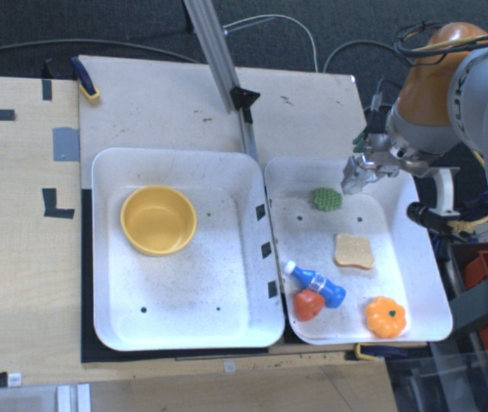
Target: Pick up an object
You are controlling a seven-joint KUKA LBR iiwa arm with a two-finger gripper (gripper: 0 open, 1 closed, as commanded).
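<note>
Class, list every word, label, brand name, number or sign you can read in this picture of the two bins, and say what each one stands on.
None: no readable text anywhere in the camera view.
Blue bottle: any label is too small and blurred to read.
Yellow bowl, green object, bread slice, orange pumpkin: no print shows.
Dark tape pieces on the bench: plain shapes, not letters.

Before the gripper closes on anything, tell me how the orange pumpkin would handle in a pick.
The pumpkin looks round and ribbed, so it may roll if nudged. Its smooth, toy-like skin could slip between narrow fingers. It sits near the right bin's front corner, so the walls may crowd the gripper.
</note>
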